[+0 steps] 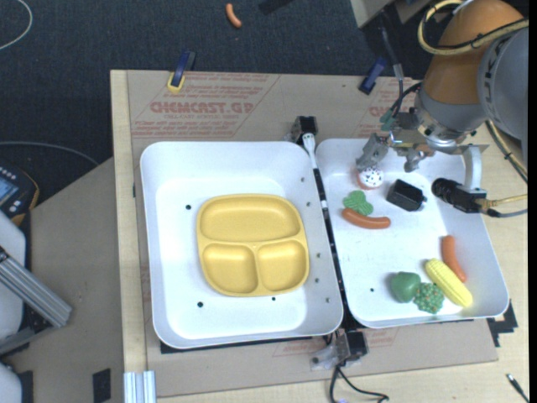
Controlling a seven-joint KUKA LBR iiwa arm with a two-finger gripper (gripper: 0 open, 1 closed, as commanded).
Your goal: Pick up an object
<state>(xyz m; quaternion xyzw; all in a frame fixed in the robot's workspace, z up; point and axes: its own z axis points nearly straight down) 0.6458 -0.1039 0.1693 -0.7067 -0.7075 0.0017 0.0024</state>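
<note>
From my console, the gripper (392, 159) hangs low over the far-left corner of the right bin (413, 246), its two fingers spread apart with nothing between them. I take that as a pose for coming down on something, not for carrying.

The two nearest candidates sit just under it. A small white spotted ball (370, 177) lies close by the left finger's tip, and a black block (405, 195) lies a little nearer the bin's middle, apart from the ball. I judge one of these is the target (the ball seems likelier, being closer to a fingertip), but I cannot tell which.

The rest of the right bin's load is scattered loosely, which leaves room for the fingers:
- A green leafy piece (357, 201) touches a sausage (367, 220) along the bin's left edge.
- A carrot (453, 257) and a corn cob (447, 282) lie side by side toward the near-right corner.
- A green pepper (404, 286) and a broccoli floret (430, 298) sit by the near edge, the floret touching the corn.

The left bin (168, 225) holds only a yellow divided tray (252, 243), lying flat in its middle with nothing in its three compartments. It looks too wide for this grip, so I expect the pick to happen on the right side.
</note>
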